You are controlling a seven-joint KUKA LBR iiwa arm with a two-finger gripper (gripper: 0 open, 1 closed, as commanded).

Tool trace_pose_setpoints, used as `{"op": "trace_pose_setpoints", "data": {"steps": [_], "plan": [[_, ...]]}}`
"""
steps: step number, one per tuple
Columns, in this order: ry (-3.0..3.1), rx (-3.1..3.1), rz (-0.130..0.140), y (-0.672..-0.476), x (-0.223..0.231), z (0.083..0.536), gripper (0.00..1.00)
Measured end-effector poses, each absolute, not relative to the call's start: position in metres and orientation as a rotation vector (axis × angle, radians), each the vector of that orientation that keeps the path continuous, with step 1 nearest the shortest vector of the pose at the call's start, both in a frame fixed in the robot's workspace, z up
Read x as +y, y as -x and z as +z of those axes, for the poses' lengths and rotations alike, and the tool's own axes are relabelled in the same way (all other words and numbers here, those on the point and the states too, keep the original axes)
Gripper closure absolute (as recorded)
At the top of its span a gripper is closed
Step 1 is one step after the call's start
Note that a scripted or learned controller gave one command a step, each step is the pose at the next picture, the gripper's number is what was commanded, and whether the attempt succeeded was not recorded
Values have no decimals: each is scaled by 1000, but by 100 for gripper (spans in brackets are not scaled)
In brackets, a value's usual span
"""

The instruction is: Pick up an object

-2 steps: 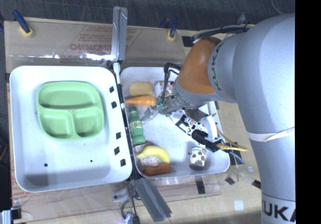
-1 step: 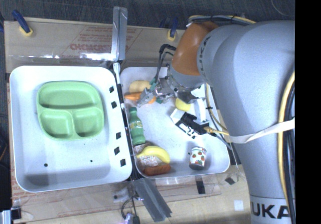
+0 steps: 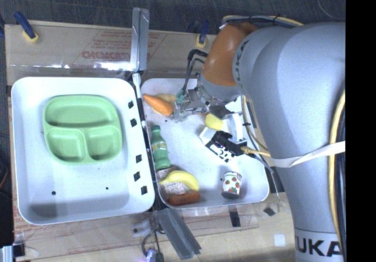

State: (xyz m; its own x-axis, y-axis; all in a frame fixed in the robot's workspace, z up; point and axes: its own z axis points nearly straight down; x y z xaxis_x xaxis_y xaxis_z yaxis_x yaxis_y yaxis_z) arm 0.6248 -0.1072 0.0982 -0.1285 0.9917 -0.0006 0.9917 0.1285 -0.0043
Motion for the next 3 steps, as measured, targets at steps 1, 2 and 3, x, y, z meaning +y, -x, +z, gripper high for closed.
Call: {"op": "trace_pose_setpoints", "data": {"steps": [1, 2, 3], "plan": [[2071, -2359, 6, -625, -107, 98, 0], [2064, -2363, 8, -625, -107, 106, 100], [2068, -2363, 2, -636, -20, 190, 100]]}}
